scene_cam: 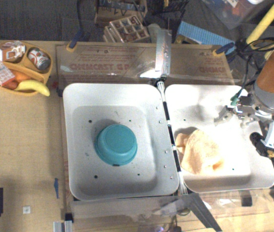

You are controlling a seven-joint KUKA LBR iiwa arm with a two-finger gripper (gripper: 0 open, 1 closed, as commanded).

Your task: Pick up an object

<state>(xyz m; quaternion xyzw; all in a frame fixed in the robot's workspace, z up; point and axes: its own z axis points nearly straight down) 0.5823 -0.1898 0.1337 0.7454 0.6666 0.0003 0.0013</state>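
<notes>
Teal bowl (pixel 116 144) is sitting untouched in the left bin (pixel 74 100), and a tan cloth (pixel 198 151) is lying at 7 o'clock in the right bin (pixel 258 175). My gripper (pixel 253 115) is hovering at 3 o'clock there, jaws' state I can't tell, so nothing's picked yet.

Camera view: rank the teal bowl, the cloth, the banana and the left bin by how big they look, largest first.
1. Left bin
2. Cloth and teal bowl: they look about alike, so I won't rank them.
3. Banana, though it lies farther from the camera.
</notes>
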